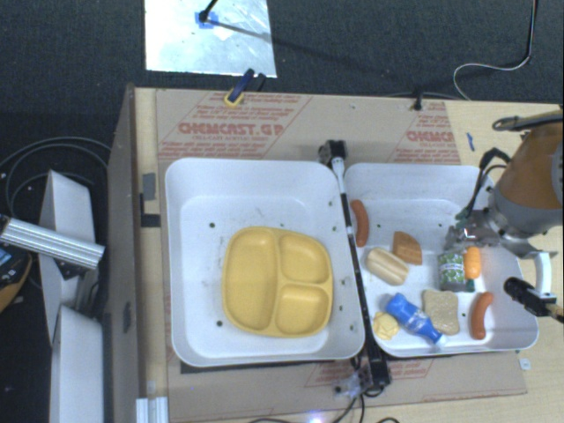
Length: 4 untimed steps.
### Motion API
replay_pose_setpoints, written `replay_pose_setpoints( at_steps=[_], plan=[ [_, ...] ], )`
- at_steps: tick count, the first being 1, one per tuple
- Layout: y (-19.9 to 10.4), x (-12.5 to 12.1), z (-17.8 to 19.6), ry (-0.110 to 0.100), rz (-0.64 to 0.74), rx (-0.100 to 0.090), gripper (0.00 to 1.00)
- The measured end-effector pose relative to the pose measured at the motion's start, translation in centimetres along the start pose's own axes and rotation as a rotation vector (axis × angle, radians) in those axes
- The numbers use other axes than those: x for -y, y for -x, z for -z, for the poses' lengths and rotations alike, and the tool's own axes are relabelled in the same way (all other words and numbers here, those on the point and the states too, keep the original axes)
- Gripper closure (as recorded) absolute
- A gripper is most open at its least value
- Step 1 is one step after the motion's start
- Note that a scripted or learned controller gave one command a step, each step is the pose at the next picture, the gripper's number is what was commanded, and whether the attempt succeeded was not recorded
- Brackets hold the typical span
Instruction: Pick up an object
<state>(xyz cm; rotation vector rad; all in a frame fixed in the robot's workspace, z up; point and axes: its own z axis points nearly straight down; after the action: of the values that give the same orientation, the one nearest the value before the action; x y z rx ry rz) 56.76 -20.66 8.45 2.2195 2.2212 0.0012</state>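
Note:
The right bin (414,188) holds several food items. A red sausage (359,221) lies along its left wall. A brown bread piece (407,247) and a pale bun (388,265) sit near the middle. A green can (452,272) stands beside a small orange carrot (473,263). Toward the front lie a blue bottle (412,316), a toast slice (441,310), a yellow piece (385,327) and a second sausage (480,315). My gripper (462,235) hangs at the bin's right side, just above and behind the can and carrot. Nothing is visibly held.
The left bin (194,236) holds a yellow divided plate (278,280). A ridge (348,236) separates the two bins. My arm (533,183) covers the right bin's far right corner. Cardboard lies under both bins.

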Motion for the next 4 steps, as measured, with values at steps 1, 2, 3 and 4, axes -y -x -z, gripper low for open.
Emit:
replay_pose_setpoints(
  at_steps=[1, 2, 3, 4],
  plan=[
    [-3.7, -8.4, 5.0, 0.005, 0.004, 0.0, 0.0],
    [-7.4, -3.1, 0.0, -0.001, 0.001, -0.001, 0.0],
    [-5.6, -9.7, 2.7, 0.004, 0.004, 0.001, 0.0],
    [-0.8, -5.2, 5.5, 0.001, 0.0, 0.002, 0.0]
  ],
)
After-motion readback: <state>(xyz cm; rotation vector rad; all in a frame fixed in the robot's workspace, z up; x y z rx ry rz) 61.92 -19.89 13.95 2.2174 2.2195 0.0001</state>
